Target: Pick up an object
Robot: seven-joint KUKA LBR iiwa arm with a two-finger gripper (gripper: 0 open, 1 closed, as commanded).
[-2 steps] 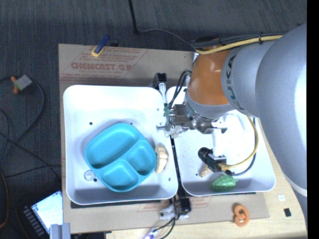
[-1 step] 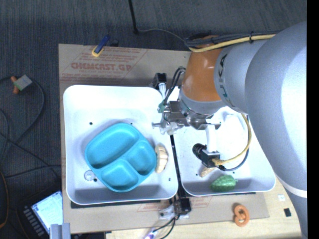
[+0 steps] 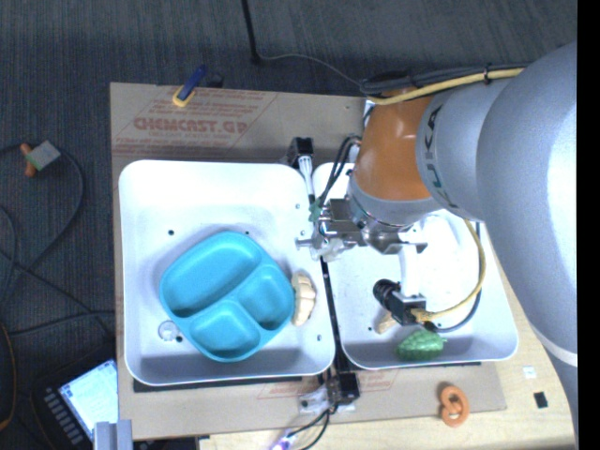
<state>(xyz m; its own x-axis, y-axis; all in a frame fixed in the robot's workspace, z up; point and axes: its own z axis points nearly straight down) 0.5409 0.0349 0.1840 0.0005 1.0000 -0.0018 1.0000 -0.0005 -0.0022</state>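
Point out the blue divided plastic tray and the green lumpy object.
Blue divided plastic tray [image 3: 202,281]: camera view, floor of its large compartment.
Green lumpy object [image 3: 419,345]: camera view, its middle.

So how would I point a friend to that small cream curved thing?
Look in the left white bin, which holds a big blue divided plate. By the plate's right edge, near the bin's right wall, lies the cream curved piece. Unlike the smooth blue plate, it is small, pale and lumpy.
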